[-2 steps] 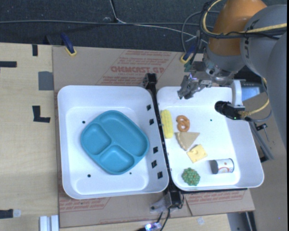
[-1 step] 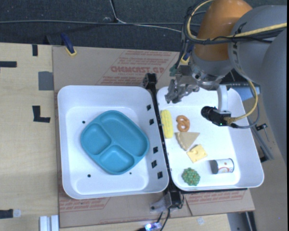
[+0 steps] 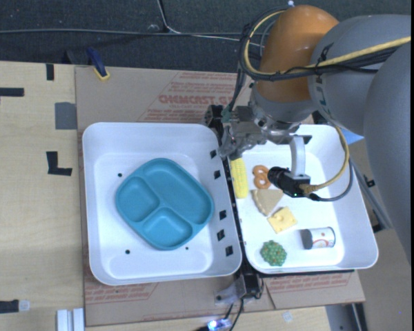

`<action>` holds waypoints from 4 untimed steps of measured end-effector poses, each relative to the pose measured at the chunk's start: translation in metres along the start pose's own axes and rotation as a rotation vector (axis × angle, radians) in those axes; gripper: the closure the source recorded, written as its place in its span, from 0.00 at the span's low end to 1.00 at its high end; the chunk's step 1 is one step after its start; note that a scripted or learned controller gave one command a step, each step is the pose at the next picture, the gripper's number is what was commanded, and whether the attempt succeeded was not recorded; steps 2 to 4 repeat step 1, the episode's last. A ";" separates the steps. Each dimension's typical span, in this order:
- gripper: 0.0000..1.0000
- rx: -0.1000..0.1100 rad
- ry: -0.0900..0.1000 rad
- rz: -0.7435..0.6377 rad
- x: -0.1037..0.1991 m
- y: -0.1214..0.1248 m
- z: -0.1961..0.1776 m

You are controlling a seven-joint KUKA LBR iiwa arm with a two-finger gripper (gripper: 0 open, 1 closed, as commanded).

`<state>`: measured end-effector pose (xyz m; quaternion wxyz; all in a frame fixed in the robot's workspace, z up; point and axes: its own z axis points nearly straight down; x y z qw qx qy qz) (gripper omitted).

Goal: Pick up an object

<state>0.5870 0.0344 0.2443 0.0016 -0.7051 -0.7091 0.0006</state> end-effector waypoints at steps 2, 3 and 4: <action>1.00 0.002 -0.001 0.001 0.045 -0.027 0.012; 1.00 0.002 -0.001 0.001 0.045 -0.027 0.012; 1.00 0.002 -0.001 0.001 0.045 -0.027 0.012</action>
